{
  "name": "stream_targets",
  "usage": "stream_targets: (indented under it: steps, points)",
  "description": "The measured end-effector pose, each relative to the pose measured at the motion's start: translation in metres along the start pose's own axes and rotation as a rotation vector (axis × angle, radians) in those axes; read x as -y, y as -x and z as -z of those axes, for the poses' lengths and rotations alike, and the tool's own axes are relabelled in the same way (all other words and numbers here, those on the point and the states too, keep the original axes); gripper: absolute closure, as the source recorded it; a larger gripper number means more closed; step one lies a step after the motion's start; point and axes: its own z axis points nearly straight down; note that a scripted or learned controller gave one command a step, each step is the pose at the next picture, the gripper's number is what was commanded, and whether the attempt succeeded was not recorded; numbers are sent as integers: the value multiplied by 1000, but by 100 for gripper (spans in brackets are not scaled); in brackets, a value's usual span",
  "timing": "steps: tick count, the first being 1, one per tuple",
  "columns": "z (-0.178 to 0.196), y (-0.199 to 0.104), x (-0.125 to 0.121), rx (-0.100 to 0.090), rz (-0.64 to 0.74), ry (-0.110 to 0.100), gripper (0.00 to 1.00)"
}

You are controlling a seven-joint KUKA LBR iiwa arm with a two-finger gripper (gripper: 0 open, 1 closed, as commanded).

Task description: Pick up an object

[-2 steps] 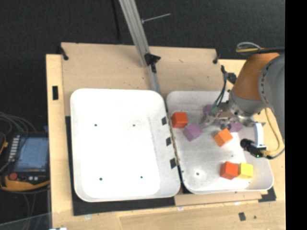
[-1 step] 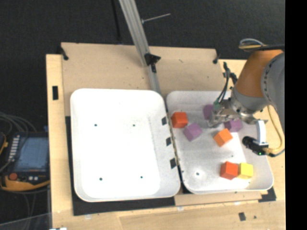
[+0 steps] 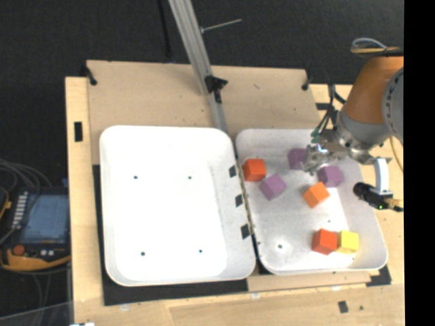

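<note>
The right bin (image 3: 292, 263) holds several small blocks. An orange-red cube (image 3: 254, 170) lies near its left wall, with a purple block (image 3: 272, 186) just below it. Another purple block (image 3: 297, 157) sits at the back, and a third purple block (image 3: 332, 176) lies to the right. An orange block (image 3: 315, 195) rests in the middle. A red-orange cube (image 3: 325, 240) and a yellow cube (image 3: 349, 241) touch near the front right. My gripper (image 3: 315, 157) hangs low between the two rear purple blocks, with the grey and orange arm behind it.
The left bin (image 3: 166, 202) stands beside the right one, joined by black clips. A slanted metal rail (image 3: 197, 53) rises from the bench's back. A pendant and cables lie off the bench at the left.
</note>
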Motion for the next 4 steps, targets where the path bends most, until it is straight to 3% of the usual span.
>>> stream_targets:
  steps: [1, 2, 4]
  points:
    - [63, 2, -9, 2, 3, 3, 100]
    - [95, 3, -10, 0, 6, 0, 100]
    - [103, -97, -15, -2, 7, -6, 100]
